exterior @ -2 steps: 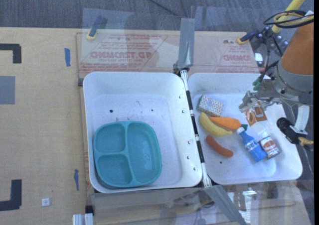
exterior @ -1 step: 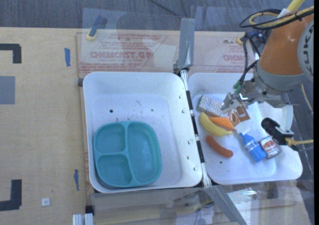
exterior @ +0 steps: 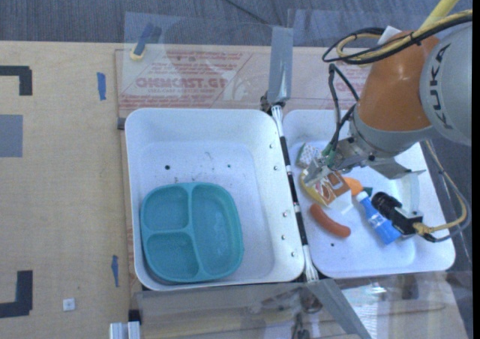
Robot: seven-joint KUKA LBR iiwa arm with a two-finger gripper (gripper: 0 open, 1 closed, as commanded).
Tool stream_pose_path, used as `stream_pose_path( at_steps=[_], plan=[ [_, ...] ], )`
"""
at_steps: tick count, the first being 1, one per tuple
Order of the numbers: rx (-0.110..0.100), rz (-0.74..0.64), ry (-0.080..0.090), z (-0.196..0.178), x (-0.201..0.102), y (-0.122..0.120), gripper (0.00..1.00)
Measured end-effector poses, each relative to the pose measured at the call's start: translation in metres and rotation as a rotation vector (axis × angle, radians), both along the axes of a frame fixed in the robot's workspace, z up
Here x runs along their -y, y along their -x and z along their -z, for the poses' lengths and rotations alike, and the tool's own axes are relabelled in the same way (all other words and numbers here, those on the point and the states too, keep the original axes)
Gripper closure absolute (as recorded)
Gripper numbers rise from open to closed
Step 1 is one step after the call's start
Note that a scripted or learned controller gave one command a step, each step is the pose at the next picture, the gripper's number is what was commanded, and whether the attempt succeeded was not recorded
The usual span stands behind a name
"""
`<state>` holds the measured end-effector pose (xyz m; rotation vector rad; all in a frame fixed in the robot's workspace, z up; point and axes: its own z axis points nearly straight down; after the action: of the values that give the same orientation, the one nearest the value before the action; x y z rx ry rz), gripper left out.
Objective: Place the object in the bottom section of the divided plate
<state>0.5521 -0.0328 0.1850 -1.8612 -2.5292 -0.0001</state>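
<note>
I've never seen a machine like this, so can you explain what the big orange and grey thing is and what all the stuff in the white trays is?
That is a robot arm, reaching in from the right. One camera fixed above the bench looks down on it all. At the arm's end is the gripper, its hand for picking things up. Two shallow white bins sit side by side. The left bin has a teal divided plate in it. The right bin has small things: a red toy sausage, a blue tube with a white cap, and a yellow and orange packet. The gripper is low over the packet. I cannot tell whether it holds anything.
</note>
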Motion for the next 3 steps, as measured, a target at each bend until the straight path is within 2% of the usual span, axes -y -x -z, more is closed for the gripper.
stream_pose_path(
  at_steps=[1,2,3],
  plan=[
    [0.0,0.0,0.0,0.0,0.0,0.0,0.0],
    [0.003,0.004,0.0,-0.01,0.002,-0.001,1.0],
    [-0.002,0.109,0.0,-0.005,-0.067,0.058,1.0]
  ],
)
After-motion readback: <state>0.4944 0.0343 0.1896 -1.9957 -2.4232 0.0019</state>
